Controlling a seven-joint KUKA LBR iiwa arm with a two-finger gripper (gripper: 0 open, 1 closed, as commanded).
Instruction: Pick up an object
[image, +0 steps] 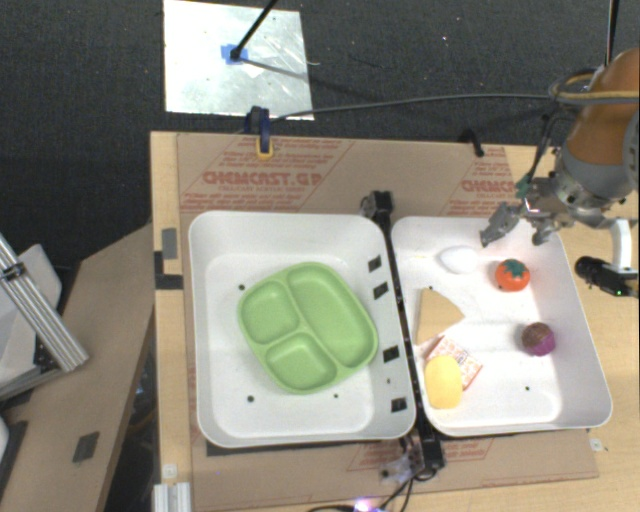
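Note:
My gripper (520, 231) hangs over the far edge of the right bin (575, 395), fingers spread open with nothing between them. Just below it in the bin lie a white round object (459, 260) and an orange tomato-like toy (512, 275) with a green top. Nearer the front are a purple ball (538, 338), a tan wedge (436, 313), a yellow lemon-shaped toy (443, 381) and a small red-and-white packet (458, 358). The left bin (215, 300) holds a green divided plate (306, 325).
A black hinge strip (392, 300) with clips runs between the two bins. The bins rest on a cardboard sheet (300, 170). A foil sheet (235, 60) lies at the far side, and cables (430, 98) cross above the bench.

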